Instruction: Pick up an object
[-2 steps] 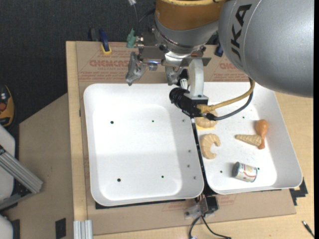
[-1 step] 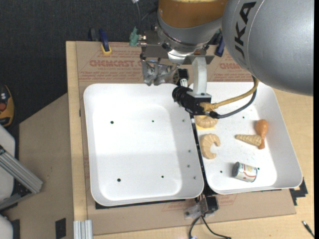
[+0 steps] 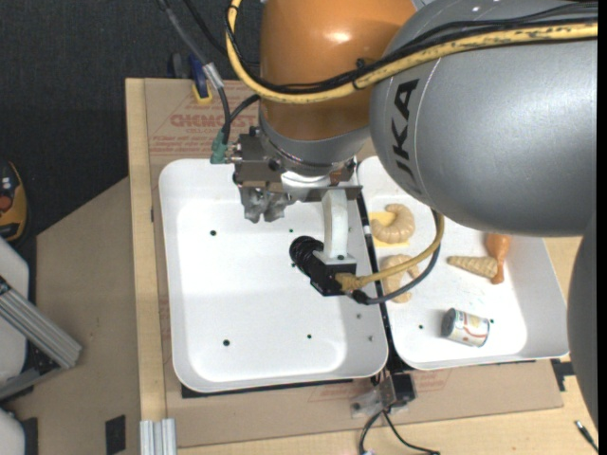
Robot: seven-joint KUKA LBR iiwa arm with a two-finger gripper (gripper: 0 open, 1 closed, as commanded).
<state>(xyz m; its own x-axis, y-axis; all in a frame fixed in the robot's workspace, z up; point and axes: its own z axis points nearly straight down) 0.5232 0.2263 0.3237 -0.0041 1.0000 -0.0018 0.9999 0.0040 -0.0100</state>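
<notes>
In the camera view, the pincer (image 3: pixel 264 202) hangs low over the far part of the left bin (image 3: pixel 194 282), with bare white floor beneath it. The wrist and the big grey arm crowd in above it, so I cannot tell whether it is open or closed. Nothing can be seen in its grip.

All the things that could be picked lie in the right bin (image 3: pixel 536 301), across the shared wall between the two bins. The closest is a curled yellow pastry piece (image 3: pixel 395 224), just past that wall and to the view's right of the pincer at about the same depth. Its curve opens toward the left. A tan piece (image 3: pixel 402 275) sits nearer the camera, partly hidden behind a cable. Further right, a cone (image 3: pixel 476 268) lies with its long axis running left to right, touching or just beside an orange piece (image 3: pixel 497 245). A small can (image 3: pixel 466 327) lies on its side near the front edge.

The next move is probably a sideways shift to the right over the wall.
</notes>
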